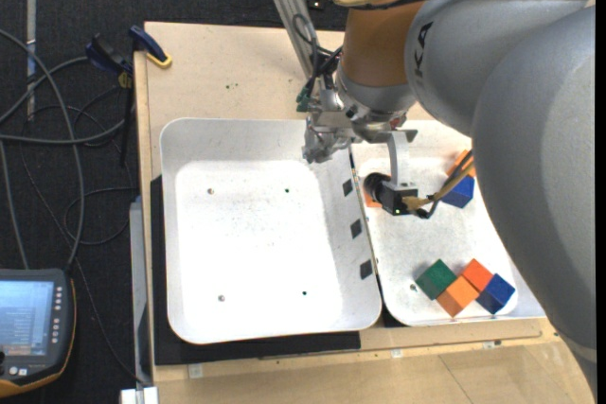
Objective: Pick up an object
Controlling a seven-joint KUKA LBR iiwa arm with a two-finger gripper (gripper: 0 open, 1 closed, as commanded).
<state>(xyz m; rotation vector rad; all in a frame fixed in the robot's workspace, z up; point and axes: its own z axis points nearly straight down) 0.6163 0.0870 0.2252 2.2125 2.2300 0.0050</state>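
gripper (320, 145) centre frame, above left bin (237, 124) rim | pincer opening: cannot tell, nothing seen held | likely staged for green block (436, 278), lower right

Your pale wooden bench (227, 61) carries two shallow white plastic bins side by side, the left bin (248, 246) and the right bin (409, 246). A blue-and-yellow clamp (150, 47) sits at its far left corner.

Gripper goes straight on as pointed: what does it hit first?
The gripper points down at the left bin, near its far right corner: likely bare floor or the rim there. Depth is unclear from this slant.
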